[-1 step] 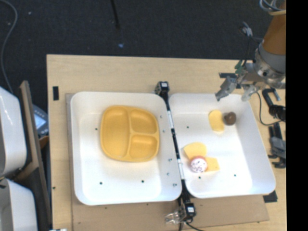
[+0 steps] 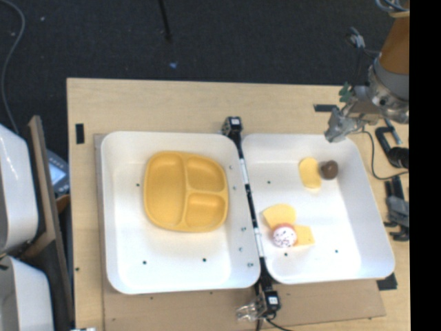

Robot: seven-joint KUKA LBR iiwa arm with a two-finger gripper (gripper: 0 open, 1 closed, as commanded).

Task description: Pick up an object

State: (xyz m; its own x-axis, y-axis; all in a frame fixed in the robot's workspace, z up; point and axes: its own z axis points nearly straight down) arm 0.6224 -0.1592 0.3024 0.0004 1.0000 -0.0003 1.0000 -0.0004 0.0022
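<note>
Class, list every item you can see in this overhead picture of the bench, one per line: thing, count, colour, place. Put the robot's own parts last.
Bench: 1, pale wood, under both bins.
Bins: 2, white, side by side; left bin, right bin.
Divided plate: 1, yellow, three compartments, middle of the left bin.
Yellow pieces: 3, right bin; one near the back, one and a smaller one near the front left.
Brown ball: 1, dark brown, touching the back yellow piece on its right.
Spotted ball: 1, white with pink marks, between the two front yellow pieces.
Arm: 1, grey with an orange band, upper right.
Gripper: 1, grey, over the right bin's back rim, holding nothing visible.
</note>
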